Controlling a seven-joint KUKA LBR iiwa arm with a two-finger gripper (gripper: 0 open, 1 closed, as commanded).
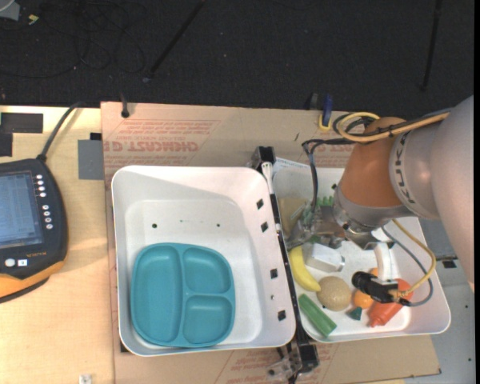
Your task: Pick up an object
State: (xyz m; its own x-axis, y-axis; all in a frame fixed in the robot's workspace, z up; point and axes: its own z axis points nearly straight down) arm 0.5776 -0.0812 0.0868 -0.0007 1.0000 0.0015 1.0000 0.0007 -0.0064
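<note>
Hand (324,229) low in right bin (440,314), finger state indeterminable; banana (303,269) just below-left, lying lengthwise down the bin.

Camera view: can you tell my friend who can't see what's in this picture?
A grey robot arm reaches into the right white bin, above a banana, a tan ball and a green block. The left white bin holds a teal divided plate.

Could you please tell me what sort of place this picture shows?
Probably a robotics lab bench set up for grasping trials. A grey and orange robot arm reaches over a white bin of toy food, such as a banana, and a teach pendant lies at the left.
</note>
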